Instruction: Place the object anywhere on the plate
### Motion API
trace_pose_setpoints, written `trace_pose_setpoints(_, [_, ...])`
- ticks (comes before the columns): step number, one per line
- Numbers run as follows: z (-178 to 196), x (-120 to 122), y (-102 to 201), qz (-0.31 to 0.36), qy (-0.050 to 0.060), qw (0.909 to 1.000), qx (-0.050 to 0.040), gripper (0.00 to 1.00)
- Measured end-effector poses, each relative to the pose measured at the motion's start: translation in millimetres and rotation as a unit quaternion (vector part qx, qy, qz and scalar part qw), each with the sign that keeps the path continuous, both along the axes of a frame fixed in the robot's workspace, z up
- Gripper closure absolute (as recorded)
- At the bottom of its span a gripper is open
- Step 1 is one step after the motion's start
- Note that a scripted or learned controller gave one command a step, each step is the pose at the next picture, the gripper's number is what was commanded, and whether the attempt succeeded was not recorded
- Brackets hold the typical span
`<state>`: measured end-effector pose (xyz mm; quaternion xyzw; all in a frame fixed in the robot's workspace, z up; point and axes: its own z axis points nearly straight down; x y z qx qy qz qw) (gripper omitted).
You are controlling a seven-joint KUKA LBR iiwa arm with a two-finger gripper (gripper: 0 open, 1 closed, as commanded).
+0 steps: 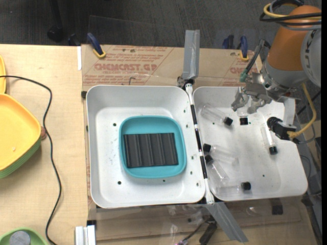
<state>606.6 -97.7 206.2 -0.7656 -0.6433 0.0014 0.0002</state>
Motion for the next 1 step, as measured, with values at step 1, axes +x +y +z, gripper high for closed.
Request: trace_pose_setpoints(1, [0.0,0.0,0.0,0.0,0.0,1.0,0.0,0.0])
